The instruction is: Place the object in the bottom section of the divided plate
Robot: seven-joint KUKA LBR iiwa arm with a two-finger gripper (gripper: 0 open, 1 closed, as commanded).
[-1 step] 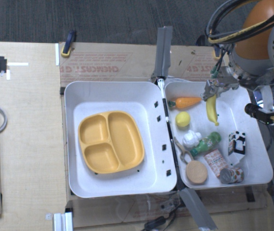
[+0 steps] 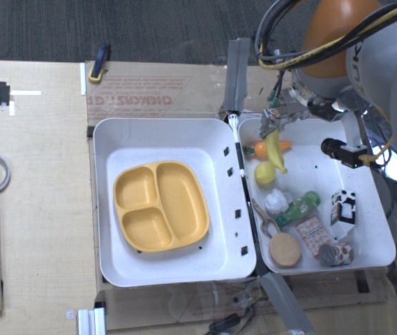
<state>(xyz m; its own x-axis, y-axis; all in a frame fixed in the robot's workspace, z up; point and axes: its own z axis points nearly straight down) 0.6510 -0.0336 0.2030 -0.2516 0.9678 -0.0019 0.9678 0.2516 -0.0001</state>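
A yellow banana (image 2: 275,152) hangs upright over the right bin; the yellow divided plate (image 2: 161,205) lies left.

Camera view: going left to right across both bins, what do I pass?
Divided plate in the left bin → banana hanging at the gripper → green bottle → black-and-white cow toy in the right bin.

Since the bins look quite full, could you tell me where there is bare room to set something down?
Free: the divided plate's three sections, and the left bin's floor around it. Crowded: the right bin, where banana, lemon and green bottle leave bare floor only mid-right.
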